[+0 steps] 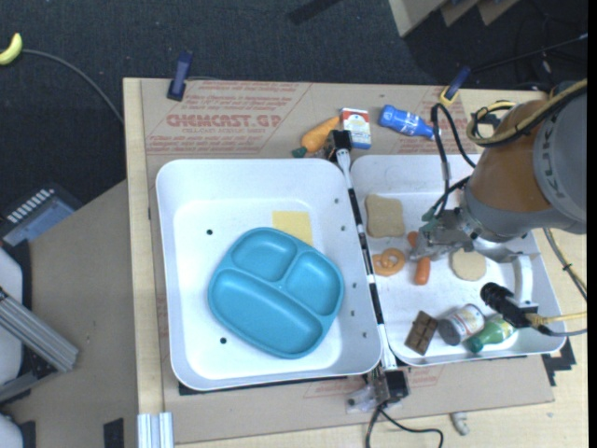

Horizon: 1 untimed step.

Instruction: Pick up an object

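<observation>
1. End effector (431, 241) hangs low in my right bin (410, 168), just beside the orange sausage (423, 270) and pretzel (389, 262); grip state I cannot tell.
2. Centre over the sausage.
3. Descend straight, avoiding the pretzel and bread slice (384, 217).

Both bins (177, 189) are coloured white, and a light blue divided plate (275, 290) with a pale yellow slice (292, 223) is seen in the left one. A tan bread slice (384, 217), an orange ring (389, 263), a brown bar (422, 332) and a green bottle (489, 335) are seen in the right one.
</observation>
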Available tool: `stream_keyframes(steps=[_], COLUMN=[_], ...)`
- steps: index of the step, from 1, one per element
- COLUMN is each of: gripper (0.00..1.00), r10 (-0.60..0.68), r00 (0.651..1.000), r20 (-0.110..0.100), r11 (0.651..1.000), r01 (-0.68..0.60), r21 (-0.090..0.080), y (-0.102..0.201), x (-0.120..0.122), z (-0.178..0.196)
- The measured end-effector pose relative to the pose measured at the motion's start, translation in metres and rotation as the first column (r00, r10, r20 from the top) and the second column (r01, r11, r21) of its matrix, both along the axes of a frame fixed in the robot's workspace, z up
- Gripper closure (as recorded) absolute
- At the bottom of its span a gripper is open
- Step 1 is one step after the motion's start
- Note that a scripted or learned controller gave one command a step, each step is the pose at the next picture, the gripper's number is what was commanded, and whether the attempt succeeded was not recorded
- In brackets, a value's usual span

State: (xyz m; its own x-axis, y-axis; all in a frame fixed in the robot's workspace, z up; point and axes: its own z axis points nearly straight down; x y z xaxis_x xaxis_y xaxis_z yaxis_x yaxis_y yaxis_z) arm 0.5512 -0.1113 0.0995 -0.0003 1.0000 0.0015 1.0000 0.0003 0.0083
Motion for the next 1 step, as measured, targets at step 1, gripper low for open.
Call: stream_keyframes(steps=[1], gripper=[1.00], r10=[0.001], r00=[1.000], r20=[-0.008], r11=[1.000], r01=[-0.001], r21=[-0.001], y=[0.0529], x=[-0.0568], z=[0.0853])
